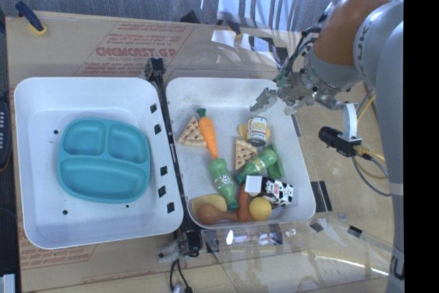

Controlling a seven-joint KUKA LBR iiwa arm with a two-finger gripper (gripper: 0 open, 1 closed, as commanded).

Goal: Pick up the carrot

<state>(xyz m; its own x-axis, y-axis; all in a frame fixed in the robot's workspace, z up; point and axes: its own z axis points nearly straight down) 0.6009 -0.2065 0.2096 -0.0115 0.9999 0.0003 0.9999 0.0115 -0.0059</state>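
Look at the claw (274, 99) first: it hangs over the top right corner of the right bin (180, 147), up near the bin's far rim. You can see its fingers (261, 101) spread a little way apart, so it is open, and there is nothing between them. It touches none of the toys. The small can (258, 130) sits just below it, close but not touching. Your carrot (208, 134) lies in the same bin, more to the left, with its green top pointing to the far side and its orange tip pointing toward you. A toast wedge (193, 133) lies right beside the carrot on its left. Below the carrot's tip is a green bottle (223, 178), and another green bottle (263, 162) lies to the right of that. Near the front wall you see a lemon (260, 208) and a little milk carton (278, 192). The left bin (27, 168) on the desk (89, 44) has a blue tray (104, 160) in it.
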